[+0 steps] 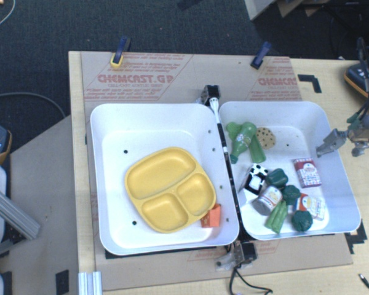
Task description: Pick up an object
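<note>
Yellow three-compartment tray (170, 188) in left bin (104, 165), small orange block (212, 216) beside

At the right edge of the camera view, the grey metal two-finger gripper (337, 141) reaches in from the right, held low and pointing leftward. One pale grey finger (329, 142) juts out to the left at a slight downward slant. Behind it, the dark grey wrist hardware (363, 131) rises toward the frame's right border, partly cut off.
</note>
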`<action>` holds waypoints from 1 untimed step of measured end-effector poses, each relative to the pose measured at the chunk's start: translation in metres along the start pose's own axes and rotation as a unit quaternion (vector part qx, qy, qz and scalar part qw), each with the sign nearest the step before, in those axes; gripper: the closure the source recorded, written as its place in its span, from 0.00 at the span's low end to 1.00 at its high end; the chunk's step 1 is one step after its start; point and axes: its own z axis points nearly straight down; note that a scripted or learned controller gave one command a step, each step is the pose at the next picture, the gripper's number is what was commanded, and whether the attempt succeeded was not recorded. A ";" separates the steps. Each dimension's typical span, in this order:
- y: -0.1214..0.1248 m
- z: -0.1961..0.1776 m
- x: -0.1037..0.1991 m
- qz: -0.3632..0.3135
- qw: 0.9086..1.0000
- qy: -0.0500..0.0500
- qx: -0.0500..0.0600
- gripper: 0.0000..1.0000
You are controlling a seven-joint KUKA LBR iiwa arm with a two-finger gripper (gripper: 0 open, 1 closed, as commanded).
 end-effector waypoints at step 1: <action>0.003 -0.007 0.000 -0.002 1.000 -0.002 -0.006 0.00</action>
